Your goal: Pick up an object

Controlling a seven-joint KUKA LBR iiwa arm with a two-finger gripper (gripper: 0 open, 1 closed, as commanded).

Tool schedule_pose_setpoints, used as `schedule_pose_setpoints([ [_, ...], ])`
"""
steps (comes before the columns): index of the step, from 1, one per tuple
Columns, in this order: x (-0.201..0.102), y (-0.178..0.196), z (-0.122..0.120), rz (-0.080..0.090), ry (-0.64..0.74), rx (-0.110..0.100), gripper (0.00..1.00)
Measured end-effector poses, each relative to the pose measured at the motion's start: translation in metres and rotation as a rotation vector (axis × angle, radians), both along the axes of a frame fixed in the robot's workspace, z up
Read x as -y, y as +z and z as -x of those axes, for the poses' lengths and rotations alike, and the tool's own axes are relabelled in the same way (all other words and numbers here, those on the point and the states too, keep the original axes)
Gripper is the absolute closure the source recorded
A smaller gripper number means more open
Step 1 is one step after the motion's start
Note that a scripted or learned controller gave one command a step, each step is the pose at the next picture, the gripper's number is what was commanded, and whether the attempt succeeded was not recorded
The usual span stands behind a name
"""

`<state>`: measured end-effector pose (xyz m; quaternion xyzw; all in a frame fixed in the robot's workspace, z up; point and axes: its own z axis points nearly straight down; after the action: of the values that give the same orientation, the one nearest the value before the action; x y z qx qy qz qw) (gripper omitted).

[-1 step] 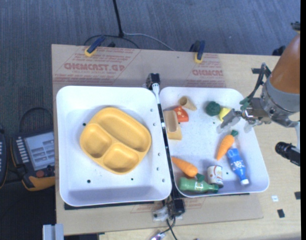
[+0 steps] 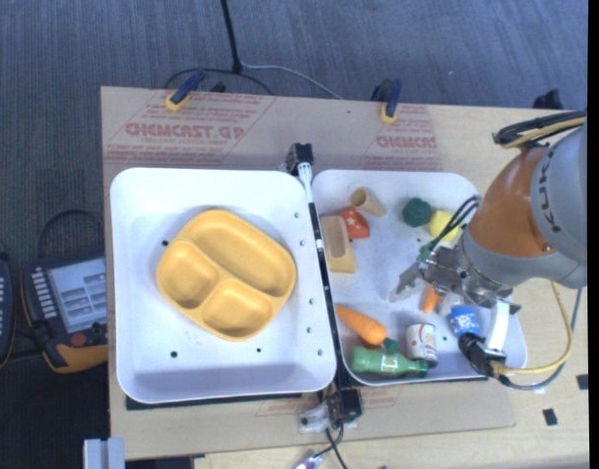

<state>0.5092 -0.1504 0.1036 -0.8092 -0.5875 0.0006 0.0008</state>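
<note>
The gripper (image 2: 416,279) hangs low inside the right bin (image 2: 392,179), reaching in from the right with the grey arm (image 2: 534,223) bulking over that bin's far side. Its dark fingers look spread a little over bare white floor, with nothing between them, though at this slant the tips blur together and that reading may be off. The candidates for the pick lie around it: an orange carrot (image 2: 363,325) just below and to the left, a green bottle (image 2: 385,363) along the near wall, a small white can (image 2: 422,341) beside the bottle, a wooden block (image 2: 336,243) against the divider, a red piece (image 2: 356,223) next to it, and a dark green ball (image 2: 415,211) with a yellow one (image 2: 442,224) near the wrist. The left bin (image 2: 133,291) holds 1 yellow divided tray (image 2: 227,273), well apart from the action. The main risk, as I judge it, is closing on nothing, since the fingers sit between items rather than over any 1 of them. A descent toward the carrot could also nudge it against the bottle and can, and the round balls would likely roll off a glancing pinch. The wrist hardware could brush the blue item (image 2: 463,319) tucked beneath it.
</note>
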Motion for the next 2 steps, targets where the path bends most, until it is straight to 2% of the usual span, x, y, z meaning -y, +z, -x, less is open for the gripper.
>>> schedule_pose_setpoints([
  [1,0.013,-0.009,0.001,0.007,0.445,0.011,0.0],
  [2,-0.012,0.018,-0.064,0.001,0.446,0.003,0.0],
])
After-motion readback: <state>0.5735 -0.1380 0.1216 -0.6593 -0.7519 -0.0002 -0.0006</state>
